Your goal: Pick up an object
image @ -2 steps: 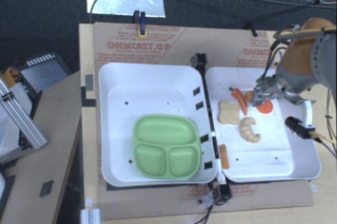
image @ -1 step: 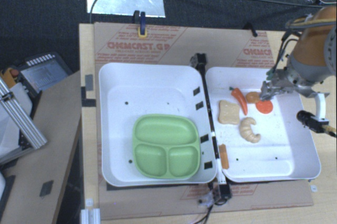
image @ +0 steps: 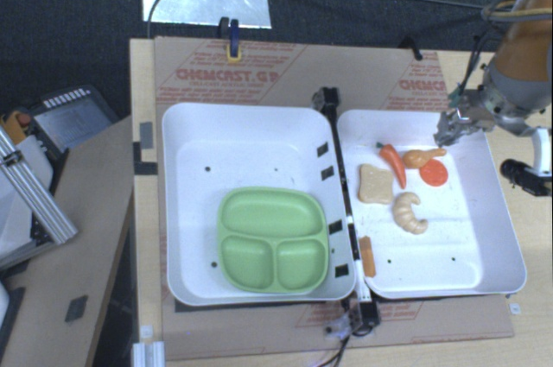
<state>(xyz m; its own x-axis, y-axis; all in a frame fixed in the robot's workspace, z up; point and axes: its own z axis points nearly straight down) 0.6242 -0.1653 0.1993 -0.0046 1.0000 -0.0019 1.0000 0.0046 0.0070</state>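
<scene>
Gripper (image: 451, 130) low over right bin (image: 492, 201), far corner.
Jaws' state: cannot tell. Nearest item, small orange piece (image: 423, 156), lies just left and nearer the camera, long axis roughly left-right.

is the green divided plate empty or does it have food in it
Empty. The green plate in the left bin shows three bare compartments.
</scene>
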